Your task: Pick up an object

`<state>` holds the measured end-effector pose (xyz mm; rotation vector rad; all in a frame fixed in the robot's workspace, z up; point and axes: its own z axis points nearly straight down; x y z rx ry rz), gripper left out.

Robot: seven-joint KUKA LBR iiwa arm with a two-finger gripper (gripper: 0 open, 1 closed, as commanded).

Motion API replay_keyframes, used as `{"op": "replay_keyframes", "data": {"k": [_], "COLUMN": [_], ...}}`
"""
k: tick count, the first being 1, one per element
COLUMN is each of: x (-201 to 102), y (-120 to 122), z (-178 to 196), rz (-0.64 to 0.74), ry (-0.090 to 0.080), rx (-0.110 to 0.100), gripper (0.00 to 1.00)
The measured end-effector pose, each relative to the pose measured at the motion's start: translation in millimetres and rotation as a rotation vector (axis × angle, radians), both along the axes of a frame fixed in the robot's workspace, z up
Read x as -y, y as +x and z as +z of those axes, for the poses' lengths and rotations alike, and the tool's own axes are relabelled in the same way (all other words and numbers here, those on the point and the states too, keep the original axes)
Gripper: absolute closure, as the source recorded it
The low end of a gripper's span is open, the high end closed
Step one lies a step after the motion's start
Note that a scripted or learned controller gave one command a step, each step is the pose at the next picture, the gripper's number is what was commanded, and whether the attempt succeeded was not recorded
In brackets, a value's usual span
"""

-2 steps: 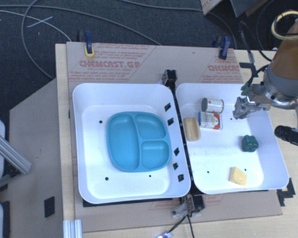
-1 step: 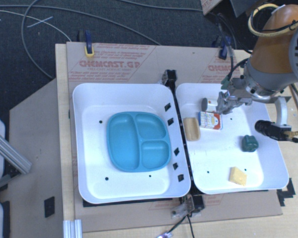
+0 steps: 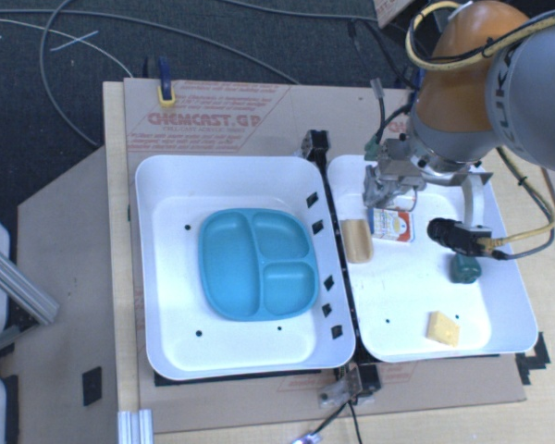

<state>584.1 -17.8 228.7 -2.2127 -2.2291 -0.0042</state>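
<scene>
The arm (image 3: 467, 72) comes in from the right and bends down over the right bin (image 3: 398, 289). Its gripper (image 3: 389, 195) is low over the far part of this bin, near the wall that divides the two bins. From this slanted view it is not possible to see if the gripper is spread or pressed together, because the metal parts at its end run into each other. Nothing can be seen held in it.

Just under the gripper lies a small white packet (image 3: 395, 225) with a red print, flat on the floor of the bin. The lower end of the gripper overlaps the far edge of the packet in the view; if it really touches the packet is not clear.

Just beside the packet, toward the dividing wall, lies a tan block (image 3: 356, 240). A dark green thing (image 3: 463, 269) lies further right, apart from the packet. A yellow block (image 3: 443, 328) lies near the front edge of the same bin, well apart from the others.

The left bin (image 3: 166, 211) holds a blue divided plate (image 3: 259, 264) in its middle, lying flat, far from the gripper
</scene>
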Motion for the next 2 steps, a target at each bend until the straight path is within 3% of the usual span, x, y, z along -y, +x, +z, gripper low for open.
{"op": "replay_keyframes", "data": {"k": [2], "x": [-104], "y": [45], "z": [-9], "rz": [-0.001], "ry": [0.001], "rx": [0.001], "gripper": [1.0]}}
